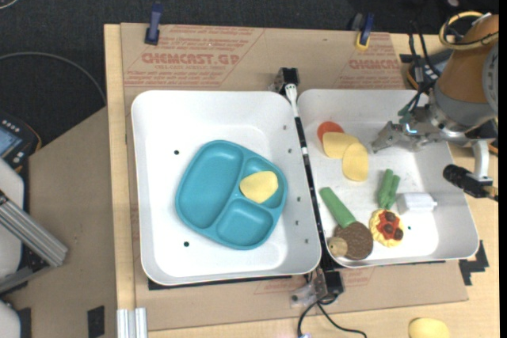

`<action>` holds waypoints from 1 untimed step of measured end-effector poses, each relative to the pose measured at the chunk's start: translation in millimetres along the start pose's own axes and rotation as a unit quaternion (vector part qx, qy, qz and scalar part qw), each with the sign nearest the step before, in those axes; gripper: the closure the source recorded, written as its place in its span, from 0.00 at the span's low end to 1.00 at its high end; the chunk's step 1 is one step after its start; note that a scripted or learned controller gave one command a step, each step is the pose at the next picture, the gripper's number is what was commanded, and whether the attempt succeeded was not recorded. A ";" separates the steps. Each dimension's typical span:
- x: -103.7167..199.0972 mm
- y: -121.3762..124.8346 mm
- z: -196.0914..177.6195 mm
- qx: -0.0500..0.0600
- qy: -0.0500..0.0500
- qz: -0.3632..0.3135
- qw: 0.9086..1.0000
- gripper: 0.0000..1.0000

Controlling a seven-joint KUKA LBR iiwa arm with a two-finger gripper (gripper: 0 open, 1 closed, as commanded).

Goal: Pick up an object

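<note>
I am watching the tool (394,135) hanging over the upper part of the right-hand shallow white bin (451,245), and I cannot tell from this slanted view how it is set; I am seeing nothing carried in it. So I am judging the pick as not yet made: the approach looks done, while the descent, the grasp and the lift are all left.

Nearest the tool, to its left, I am looking at two pale yellow rounded toy pieces (349,154) lying against each other, with a small red-orange rounded piece (329,128) touching their upper edge. These seem the likeliest targets, though packed this close a grasp on one could nudge the others.

Lower in the same bin I am seeing a short green stick (387,188), a small white block (417,202), a longer green stick (338,206), a brown round disc (354,241) and a yellow piece with red spots (388,227), all near one another along the lower wall.

In the left-hand white bin (154,170), well apart from the tool, a teal plastic divided plate (206,194) is holding a pale yellow rounded lump (258,186) in its right compartment. The black divider (303,162) between the bins is standing between the tool and that side.
</note>
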State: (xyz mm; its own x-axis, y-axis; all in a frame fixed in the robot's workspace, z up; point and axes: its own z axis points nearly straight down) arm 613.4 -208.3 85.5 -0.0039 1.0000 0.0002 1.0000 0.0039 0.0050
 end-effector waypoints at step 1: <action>64.7 56.1 0.3 -0.001 0.001 -0.002 1.000 0.00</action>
State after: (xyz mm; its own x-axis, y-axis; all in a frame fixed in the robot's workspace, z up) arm 669.2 -143.3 85.5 -0.0078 1.0000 0.0016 0.9999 0.0078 0.0067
